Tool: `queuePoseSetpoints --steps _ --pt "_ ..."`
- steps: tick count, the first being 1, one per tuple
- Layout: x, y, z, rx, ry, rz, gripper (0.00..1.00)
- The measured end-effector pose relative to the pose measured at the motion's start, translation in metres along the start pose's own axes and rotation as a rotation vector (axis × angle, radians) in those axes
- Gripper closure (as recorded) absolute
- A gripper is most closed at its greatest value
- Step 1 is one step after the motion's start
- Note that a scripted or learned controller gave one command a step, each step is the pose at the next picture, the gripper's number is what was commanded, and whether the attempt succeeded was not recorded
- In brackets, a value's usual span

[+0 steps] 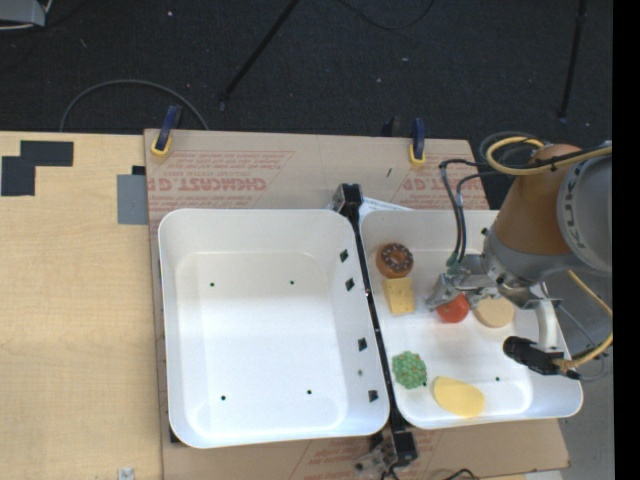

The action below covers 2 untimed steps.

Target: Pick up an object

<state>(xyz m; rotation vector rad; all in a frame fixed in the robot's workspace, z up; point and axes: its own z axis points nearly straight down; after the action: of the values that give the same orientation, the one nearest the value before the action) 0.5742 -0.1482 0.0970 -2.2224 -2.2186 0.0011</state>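
From above, the arm reaches into the right bin, its tool low over a red ball beside a tan disc; whether it grips is impossible to tell. Nearby lie a doughnut, yellow block, green ball and lemon (all loose). The left bin adjoins it.

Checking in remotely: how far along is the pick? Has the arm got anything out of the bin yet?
Done: the arm has reached into the right bin, its gripper low by the red object. In hand: nothing visibly lifted; I cannot tell whether it grips the red object. Left: the grasp and lift. The chocolate donut, yellow block, green piece, yellow piece and tan piece all lie in the bin.
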Motion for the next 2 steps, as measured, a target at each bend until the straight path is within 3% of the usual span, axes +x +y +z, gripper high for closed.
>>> queuePoseSetpoints --steps 1,2 --pt "0.032 0.003 0.009 -0.001 -0.001 0.040 1.00" --pt "-0.020 -0.031 -0.033 -0.002 -0.002 0.047 1.00"
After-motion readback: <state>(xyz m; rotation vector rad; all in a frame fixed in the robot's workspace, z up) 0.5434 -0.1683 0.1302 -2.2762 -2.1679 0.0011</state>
